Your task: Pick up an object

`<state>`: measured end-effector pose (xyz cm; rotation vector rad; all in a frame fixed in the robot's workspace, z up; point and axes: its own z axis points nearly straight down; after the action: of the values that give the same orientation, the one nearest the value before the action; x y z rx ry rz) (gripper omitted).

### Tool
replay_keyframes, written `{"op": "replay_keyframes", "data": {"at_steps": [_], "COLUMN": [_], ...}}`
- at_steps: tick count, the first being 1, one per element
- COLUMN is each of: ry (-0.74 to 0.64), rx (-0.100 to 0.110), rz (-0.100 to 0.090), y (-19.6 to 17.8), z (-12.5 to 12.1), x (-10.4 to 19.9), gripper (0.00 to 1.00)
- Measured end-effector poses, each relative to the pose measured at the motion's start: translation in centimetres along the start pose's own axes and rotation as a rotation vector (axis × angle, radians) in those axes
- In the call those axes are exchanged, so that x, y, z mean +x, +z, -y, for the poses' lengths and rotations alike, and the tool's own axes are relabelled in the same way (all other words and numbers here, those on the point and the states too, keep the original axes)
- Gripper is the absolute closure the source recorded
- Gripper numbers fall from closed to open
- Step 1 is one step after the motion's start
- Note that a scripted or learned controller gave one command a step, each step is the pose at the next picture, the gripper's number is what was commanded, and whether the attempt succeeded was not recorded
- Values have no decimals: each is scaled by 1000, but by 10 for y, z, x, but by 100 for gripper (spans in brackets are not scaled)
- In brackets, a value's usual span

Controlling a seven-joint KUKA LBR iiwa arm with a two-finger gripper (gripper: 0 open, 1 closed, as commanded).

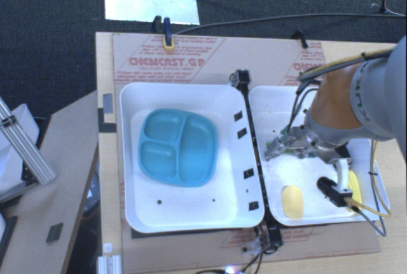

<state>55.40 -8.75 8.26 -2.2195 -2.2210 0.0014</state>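
Arm over right bin (pixel 267 101); gripper (pixel 280 145) state: cannot tell. Approach step, likely. Pale yellow object (pixel 292 201) lies at 6 o'clock; next, descend there.

Two bins side by side on tabletop (pixel 108 158). Divided plate (pixel 177 146) lies in left bin (pixel 191 96), near its middle. Right bin (pixel 270 101) touches left bin along shared edge. In right bin: oval lump (pixel 292 201) toward near edge; arm (pixel 356 98) above, reaching in from right; claw (pixel 278 144) left of arm, behind oval lump.
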Motion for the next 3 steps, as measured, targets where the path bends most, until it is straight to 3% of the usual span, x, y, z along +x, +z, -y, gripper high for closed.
{"op": "replay_keyframes", "data": {"at_steps": [1, 3], "ry": [0, -3], "rx": [-4, -8], "rz": [1, 2], "y": [-12, -134], "z": [-1, -10], "x": [0, -12], "gripper": [100, 100]}}
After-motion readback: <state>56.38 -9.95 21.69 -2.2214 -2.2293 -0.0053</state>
